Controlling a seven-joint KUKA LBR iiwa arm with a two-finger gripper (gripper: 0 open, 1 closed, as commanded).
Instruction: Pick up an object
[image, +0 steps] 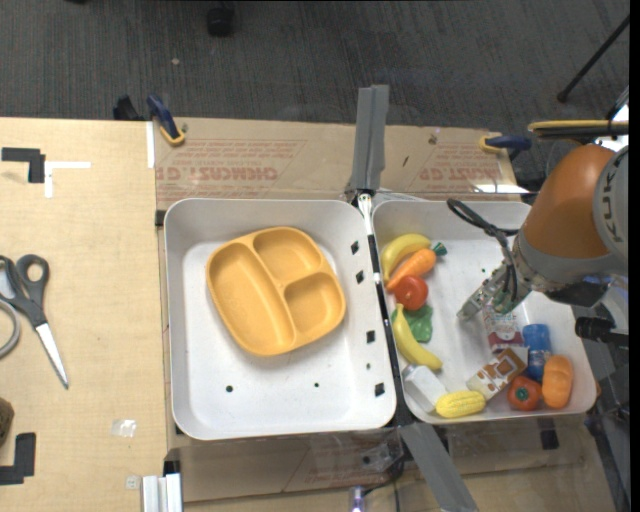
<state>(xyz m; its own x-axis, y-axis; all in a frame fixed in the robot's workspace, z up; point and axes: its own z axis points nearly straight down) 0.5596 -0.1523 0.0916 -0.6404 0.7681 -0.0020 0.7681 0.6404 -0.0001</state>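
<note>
My gripper (487, 305) hangs low in the right bin (470, 215), near its middle, under the orange wrist band. Left of it lie two bananas (402, 247), (412, 341), a carrot (415, 265), a red tomato (409, 291) and a green piece (420, 323). Just below and right of the gripper sit a small printed packet (503, 329), a blue block (536, 337), a brown snack box (497, 370), a red pepper (523, 393) and an orange piece (557, 381). A corn cob (460, 404) and a white block (424, 384) rest at the front wall.
The left bin (190, 330) holds a yellow divided plate (276, 289). Scissors (38, 310) lie on the wooden bench at far left. A grey divider post (369, 140) rises between the bins at the back. Cardboard (250, 170) lies behind the bins.
</note>
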